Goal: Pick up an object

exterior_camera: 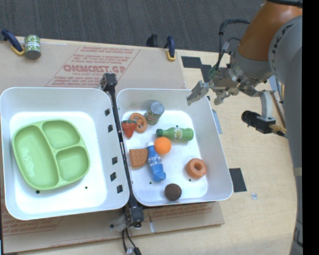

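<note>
Pincer (208, 93) hovering over upper-right corner of right bin (217, 142), fingers spread apart, nothing between them. Arm (266, 31) reaching in from right, orange band above wrist. Inside right bin, taking orange ball (162, 146) as ref: green bottle (176, 134) just above-right, lying flat; blue bottle (156, 164) just below, touching or nearly; waffle-like square (138, 157) to lower-left; grey can (155, 111) well above; pretzel (139, 122) & red strawberry-like piece (128, 128) above-left; glazed donut (196, 168) to lower-right; dark brown ball (173, 191) below, near front wall. Left bin (10, 195) w/ green divided plate (50, 153), well left of ball. Both bins on cardboard sheet (95, 62) atop tabletop (255, 195).
</note>
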Robot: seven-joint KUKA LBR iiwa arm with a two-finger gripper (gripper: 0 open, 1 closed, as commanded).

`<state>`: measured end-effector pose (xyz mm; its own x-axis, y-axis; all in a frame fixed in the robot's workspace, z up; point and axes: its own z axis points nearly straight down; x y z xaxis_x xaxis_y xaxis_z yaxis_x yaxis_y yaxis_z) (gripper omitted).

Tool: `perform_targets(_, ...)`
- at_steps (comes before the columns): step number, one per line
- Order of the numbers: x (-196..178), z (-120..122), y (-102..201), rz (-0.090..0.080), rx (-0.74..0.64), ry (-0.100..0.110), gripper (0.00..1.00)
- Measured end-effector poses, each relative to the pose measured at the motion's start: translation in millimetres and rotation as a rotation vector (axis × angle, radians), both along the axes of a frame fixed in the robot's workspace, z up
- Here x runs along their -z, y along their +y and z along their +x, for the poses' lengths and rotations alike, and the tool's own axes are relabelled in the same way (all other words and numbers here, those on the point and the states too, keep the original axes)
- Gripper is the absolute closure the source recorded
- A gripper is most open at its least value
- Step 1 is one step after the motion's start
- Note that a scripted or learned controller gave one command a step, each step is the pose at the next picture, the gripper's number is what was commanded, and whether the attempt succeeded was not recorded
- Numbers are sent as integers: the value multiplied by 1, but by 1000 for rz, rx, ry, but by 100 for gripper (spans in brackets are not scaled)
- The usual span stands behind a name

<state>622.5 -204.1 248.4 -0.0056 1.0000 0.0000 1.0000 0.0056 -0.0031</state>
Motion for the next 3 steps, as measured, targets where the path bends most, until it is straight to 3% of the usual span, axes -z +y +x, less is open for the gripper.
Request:
perform_targets(1, 115, -2, -6, 1, -1, 4, 0)
perform_targets(2, 153, 34, -3, 1, -1, 0, 0)
perform_targets(3, 142, 35, -3, 0, -5, -1, 100)
